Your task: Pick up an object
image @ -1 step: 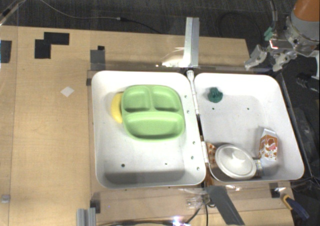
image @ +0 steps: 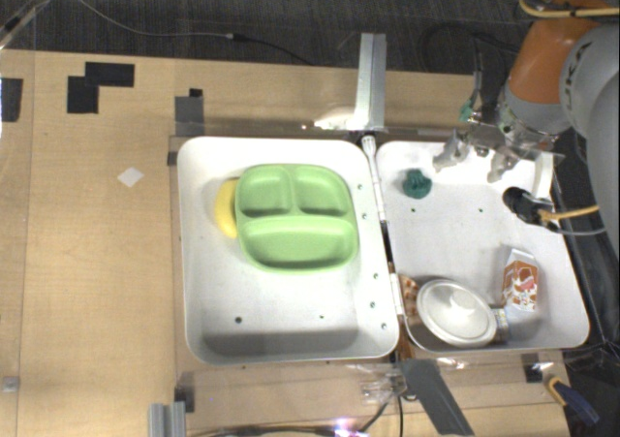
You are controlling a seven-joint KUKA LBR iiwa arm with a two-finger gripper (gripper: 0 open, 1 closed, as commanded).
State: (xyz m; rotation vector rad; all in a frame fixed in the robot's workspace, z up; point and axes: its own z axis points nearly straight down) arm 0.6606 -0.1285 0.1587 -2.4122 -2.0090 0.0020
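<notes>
Small teal-green crumpled object (image: 417,183), the loose thing nearest the arm, lies on the floor of the right-hand shallow white bin (image: 465,232), toward its upper left corner, just left of and below the two-finger pincer (image: 475,158). We see the pincer hovering over the upper edge of that bin with its two pale metal fingers spread apart and nothing between them. Behind it rises the grey arm with its orange band (image: 542,67) at the upper right. Below the wrist a black fitting with a yellow cable (image: 533,206) hangs over the bin's right side.

Further down the same bin we find a small red-and-white carton (image: 520,285) standing near the right wall, and beside it, in the lower left corner, a round silver metal bowl (image: 453,311) resting partly over a brown patterned item whose nature we cannot make out.

Across the divider, the left-hand shallow white bin (image: 281,328) holds a light green plastic compartment plate (image: 294,215), with a yellow object (image: 225,209) partly hidden under the plate's left edge. Both bins sit on the pale wooden counter (image: 87,261).
</notes>
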